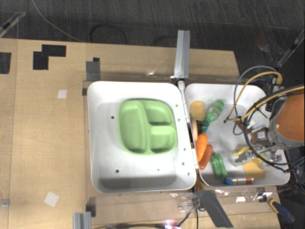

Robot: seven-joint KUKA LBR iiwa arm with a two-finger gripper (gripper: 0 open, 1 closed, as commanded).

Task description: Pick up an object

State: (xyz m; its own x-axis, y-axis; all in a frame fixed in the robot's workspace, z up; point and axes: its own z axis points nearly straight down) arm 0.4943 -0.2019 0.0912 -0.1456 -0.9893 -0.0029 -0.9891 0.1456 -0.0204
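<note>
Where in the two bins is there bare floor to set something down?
Left bin: a bare strip rings the green divided plate, widest along the near edge. Right bin: bare floor mid-bin, between the green bottle and the arm's cables. Crowded along its left wall by the carrot, and at the near edge by the marker.

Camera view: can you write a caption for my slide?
Grey robot arm over the right white bin of toy food; green divided plate in the left white bin.

One fixed overhead camera, slanted down, both bins (95,128) framed
</note>
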